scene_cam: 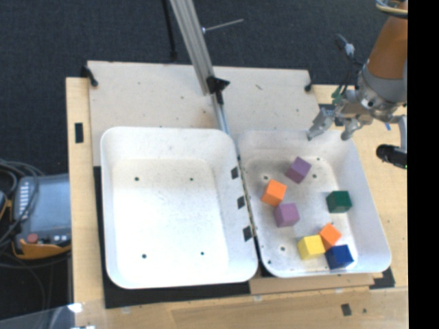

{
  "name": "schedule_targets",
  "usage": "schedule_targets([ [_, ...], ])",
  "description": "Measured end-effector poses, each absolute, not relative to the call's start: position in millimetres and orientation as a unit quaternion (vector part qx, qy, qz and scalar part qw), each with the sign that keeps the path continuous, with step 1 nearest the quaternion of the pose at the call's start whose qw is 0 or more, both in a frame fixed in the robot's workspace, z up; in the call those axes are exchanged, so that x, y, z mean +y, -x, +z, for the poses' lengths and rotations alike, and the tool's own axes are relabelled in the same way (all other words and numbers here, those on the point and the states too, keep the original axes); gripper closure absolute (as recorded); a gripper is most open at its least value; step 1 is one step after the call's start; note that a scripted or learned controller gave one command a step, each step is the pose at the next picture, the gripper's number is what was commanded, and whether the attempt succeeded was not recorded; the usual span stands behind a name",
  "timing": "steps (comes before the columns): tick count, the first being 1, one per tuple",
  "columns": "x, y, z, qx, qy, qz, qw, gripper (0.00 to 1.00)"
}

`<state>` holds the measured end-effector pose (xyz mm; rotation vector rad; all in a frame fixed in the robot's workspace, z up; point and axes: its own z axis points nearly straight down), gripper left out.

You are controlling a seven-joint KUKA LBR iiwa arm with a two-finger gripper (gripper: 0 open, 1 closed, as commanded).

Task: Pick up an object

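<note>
Hovering at right bin (pixel 363 184) 12 o'clock rim: gripper (pixel 334 129), fingers spread wide, nothing btwn. Blocks inside: 2 purple, 2 orange, green (pixel 338 201) at 3 o'clock, yellow, blue.

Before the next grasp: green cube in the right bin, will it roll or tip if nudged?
The green cube looks flat-faced, so it would probably slide, not roll. Squat, so unlikely to tip. Looks rigid; should hold shape between fingers. It sits apart from the other blocks, so a push likely moves it alone. The gripper is above the bin's far edge.
</note>
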<state>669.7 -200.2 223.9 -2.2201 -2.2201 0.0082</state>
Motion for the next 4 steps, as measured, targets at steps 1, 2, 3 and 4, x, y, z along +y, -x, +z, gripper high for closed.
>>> schedule_targets([
  [1, -192.4, -671.0, 169.5, -0.708, 0.706, 0.0022, 0.001, 0.00],
  [2, -203.3, -671.3, 112.9, -0.707, 0.707, 0.0025, 0.000, 0.00],
  [3, -204.3, -673.6, 129.1, -0.708, 0.706, 0.0007, -0.004, 1.00],
  [4, -212.5, -674.7, 191.2, -0.707, 0.707, -0.0023, -0.004, 1.00],
])
